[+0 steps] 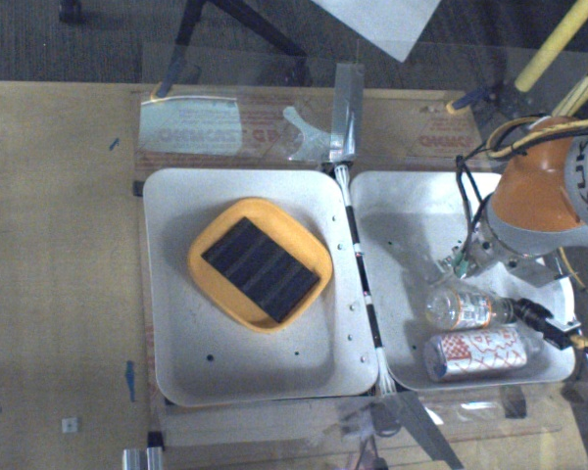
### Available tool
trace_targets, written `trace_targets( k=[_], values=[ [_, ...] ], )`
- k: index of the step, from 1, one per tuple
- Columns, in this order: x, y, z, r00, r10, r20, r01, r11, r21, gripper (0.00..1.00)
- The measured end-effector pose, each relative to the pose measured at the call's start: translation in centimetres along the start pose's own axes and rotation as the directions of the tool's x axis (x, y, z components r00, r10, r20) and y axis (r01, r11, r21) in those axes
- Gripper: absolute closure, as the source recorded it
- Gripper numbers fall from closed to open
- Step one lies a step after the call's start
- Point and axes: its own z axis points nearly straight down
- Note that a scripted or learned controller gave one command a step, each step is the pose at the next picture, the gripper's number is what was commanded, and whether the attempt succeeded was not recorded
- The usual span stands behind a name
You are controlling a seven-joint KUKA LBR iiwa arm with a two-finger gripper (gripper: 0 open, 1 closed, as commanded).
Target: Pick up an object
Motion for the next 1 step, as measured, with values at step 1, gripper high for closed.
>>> trace_targets(
  k=[1],
  values=[
    [-0.01, -0.01, 0.00, 1.000, 0.000, 0.000, 0.000, 1.000, 0.000, 0.00]
  ],
)
